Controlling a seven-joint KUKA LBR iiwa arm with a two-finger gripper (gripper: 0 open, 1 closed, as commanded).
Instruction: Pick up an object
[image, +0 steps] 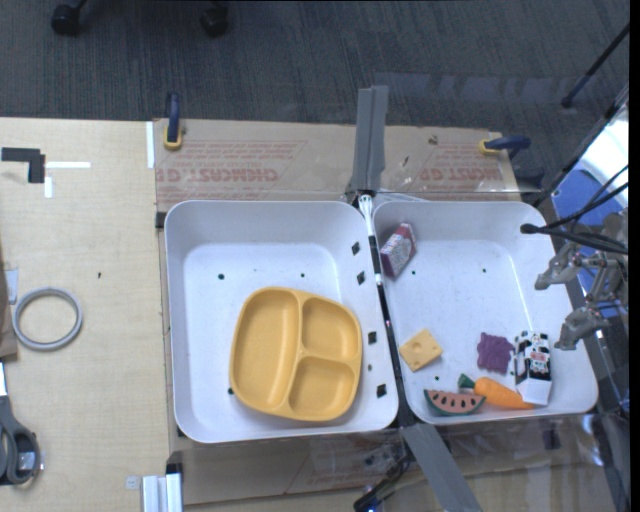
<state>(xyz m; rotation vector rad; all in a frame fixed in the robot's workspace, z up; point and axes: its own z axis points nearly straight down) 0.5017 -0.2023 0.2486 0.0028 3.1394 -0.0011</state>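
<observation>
White plastic is all around the work; whether the pincer is released or clenched, cannot tell. Candidate objects are sitting in the right bin (560, 400): a black-and-white cow-print carton (534, 358) is lying near the right wall, just beside a purple piece (494, 351), with an orange carrot (500, 392) and a watermelon slice (454, 401) lying along the front wall, a cheese wedge (421, 350) resting left of them and a maroon carton (397, 250) leaning near the divider. Farther out, a yellow divided plate (296, 353) is lying in the left bin (200, 250), and a grey tape ring (45, 318) is resting on the bench (80, 220).
</observation>
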